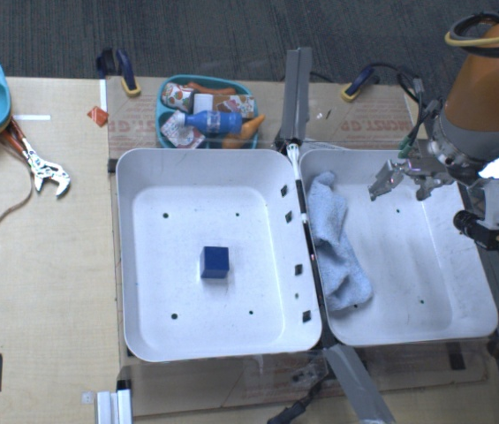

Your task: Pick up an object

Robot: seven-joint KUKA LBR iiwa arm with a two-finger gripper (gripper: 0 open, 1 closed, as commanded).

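With its fingers spread and holding nothing, the end effector (405,181) hovers over the right bin (426,312), the crumpled blue cloth (336,247) lying just left and nearer than the blue block (215,262).

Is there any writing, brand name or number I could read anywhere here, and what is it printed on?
Nothing here reads with certainty.
Cardboard sheet behind the left bin: large reddish letters, seen upside down and partly covered, not legible.
Packets in the small blue tub: printed labels, too small and blurred to read.
Blue block, light blue cloth, wrench and gripper: no markings that I can make out.
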